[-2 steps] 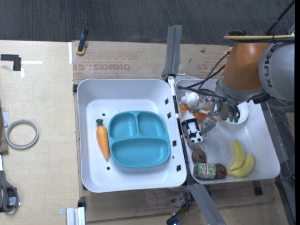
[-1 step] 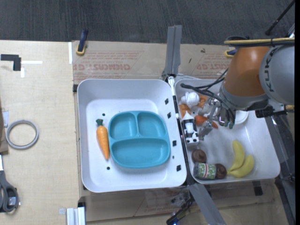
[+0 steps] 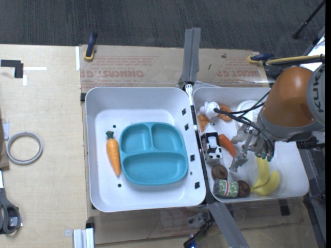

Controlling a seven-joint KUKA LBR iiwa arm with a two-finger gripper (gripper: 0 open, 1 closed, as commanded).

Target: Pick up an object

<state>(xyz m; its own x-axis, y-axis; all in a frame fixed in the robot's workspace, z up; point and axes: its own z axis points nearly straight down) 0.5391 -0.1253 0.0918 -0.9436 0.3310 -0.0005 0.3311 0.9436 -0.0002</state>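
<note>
- The arm (image 3: 292,105) reaches in from the right and hangs over the right bin (image 3: 297,190), with its hand (image 3: 243,156) low over the middle of that bin's clutter.
- Whether the hand is wide or narrow cannot be told from this slanted view; nothing can be seen clamped in it.
- The right bin holds the likely targets: a banana (image 3: 268,180) just to the right of the hand and a little nearer the front wall, a small orange carrot piece (image 3: 226,144) just to its left, a black-and-white toy (image 3: 212,148) beyond that, a brown round thing (image 3: 219,170) and a green-labelled can (image 3: 226,188) toward the front left corner.
- The banana looks the nearest thing to the hand; its long axis runs roughly from back to front of the bin, curving at the lower end.
- By this judgement, a grasp on the banana calls for a short shift rightward and forward, with the hand closing across the fruit's width, not along it.
- The left bin (image 3: 98,154) carries a blue divided plate (image 3: 153,154) and a whole carrot (image 3: 114,154) lying beside the plate's left edge, long axis back to front; both sit well apart from the hand.
- On the counter (image 3: 41,200), a roll of tape (image 3: 23,148) lies left of the bins, out of play.
</note>
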